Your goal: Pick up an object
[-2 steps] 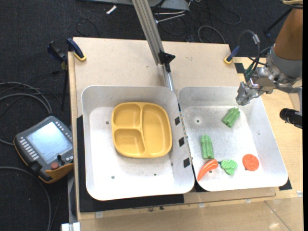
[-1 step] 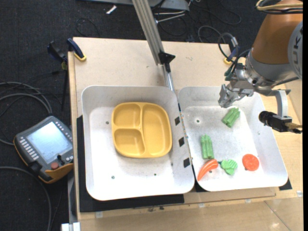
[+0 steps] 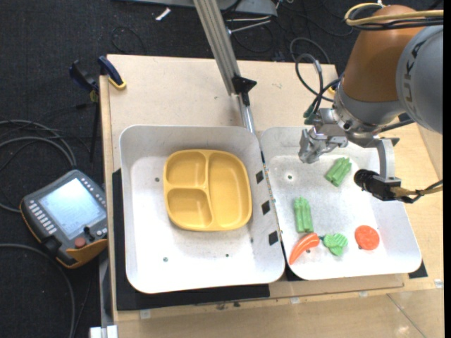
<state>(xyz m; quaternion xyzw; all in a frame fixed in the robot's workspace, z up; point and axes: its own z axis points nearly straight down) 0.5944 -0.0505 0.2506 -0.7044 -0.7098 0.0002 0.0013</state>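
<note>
The gripper [image 3: 311,151] hovered over the right bin [image 3: 394,259], just left of a green toy [image 3: 338,171]; nothing lifted yet; finger state unclear; the grasp remained undone.

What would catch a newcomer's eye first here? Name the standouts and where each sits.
The yellow divided plate sits in the middle of the left bin. The big orange-banded arm reaches in from the right, its gripper over the right bin's far end. Near that bin's front edge lie a carrot and a red tomato slice.
</note>
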